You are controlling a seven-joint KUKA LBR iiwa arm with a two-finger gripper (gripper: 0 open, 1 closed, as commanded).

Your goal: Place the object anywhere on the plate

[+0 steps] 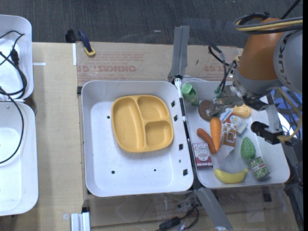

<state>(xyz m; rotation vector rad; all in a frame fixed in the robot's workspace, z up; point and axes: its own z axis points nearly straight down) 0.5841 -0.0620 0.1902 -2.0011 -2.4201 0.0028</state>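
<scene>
A yellow plate with three compartments lies in the left bin; nothing rests on it. The right bin holds several toy foods: a brown round piece, an orange carrot, a red chilli, a banana and a yellow corn piece. My gripper hangs low over the back of the right bin, right beside the brown round piece and the corn. The wrist hides what lies directly under it.
The right bin also holds a green cup at the back left, a small red box, a printed carton, a green fruit and a small can. A metal divider stands between the bins. Cables lie at far left.
</scene>
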